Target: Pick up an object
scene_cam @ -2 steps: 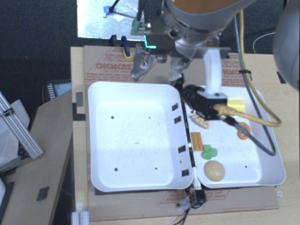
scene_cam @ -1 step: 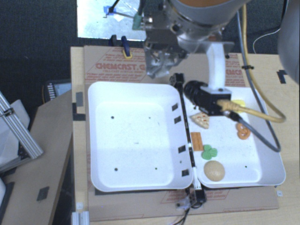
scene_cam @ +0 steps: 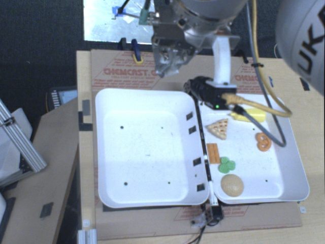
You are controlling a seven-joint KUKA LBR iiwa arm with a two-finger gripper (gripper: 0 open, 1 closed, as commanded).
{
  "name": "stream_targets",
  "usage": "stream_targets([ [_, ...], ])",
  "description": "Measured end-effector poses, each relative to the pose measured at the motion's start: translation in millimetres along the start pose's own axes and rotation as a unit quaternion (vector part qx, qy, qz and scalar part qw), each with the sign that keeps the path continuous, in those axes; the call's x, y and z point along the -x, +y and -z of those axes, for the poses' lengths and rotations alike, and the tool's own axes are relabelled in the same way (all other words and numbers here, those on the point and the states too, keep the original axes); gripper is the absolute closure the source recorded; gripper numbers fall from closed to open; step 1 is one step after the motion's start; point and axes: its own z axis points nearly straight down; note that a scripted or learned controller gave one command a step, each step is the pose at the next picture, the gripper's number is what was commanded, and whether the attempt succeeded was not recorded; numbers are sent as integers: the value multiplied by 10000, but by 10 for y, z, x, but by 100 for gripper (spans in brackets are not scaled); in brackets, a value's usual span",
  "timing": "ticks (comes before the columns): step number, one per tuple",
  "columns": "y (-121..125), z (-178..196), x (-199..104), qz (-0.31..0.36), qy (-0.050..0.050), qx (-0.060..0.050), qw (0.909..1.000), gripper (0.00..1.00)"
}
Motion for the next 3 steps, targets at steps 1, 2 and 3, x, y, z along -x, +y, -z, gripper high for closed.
stream_targets([
  [1, -10, 132, -1, 22, 14, 19, 10000, 100],
  [2, -7, 244, -1, 35, 18, 30, 10000, 100],
  [3, -4, 355, 0, 47, 23, 39, 10000, 100],
])
